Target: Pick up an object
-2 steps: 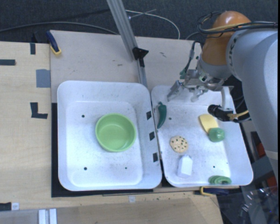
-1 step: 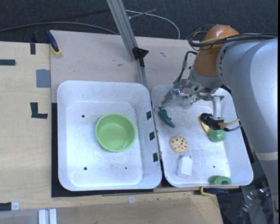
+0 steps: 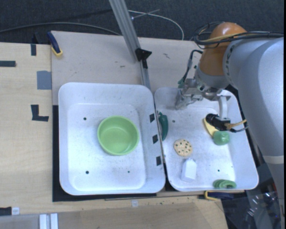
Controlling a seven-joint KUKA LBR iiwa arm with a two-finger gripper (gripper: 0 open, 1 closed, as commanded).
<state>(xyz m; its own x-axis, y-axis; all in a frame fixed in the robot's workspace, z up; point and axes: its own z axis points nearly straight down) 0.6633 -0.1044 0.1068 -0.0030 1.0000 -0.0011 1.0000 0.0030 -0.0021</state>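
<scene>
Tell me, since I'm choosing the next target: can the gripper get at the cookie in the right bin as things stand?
Probably yes. The cookie lies flat on open bin floor in the right bin, apart from the white block below it and the dark green piece to its left. The gripper hangs above the same bin's far end, with nothing between.

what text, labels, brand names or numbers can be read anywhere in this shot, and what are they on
None: no word, number or brand can be read in the camera view.
The white carton-like object in the right bin shows no legible print.
The cookie, green bowl and gripper carry no visible marking.
The dark tape pieces on the bench are plain shapes, not letters.
</scene>
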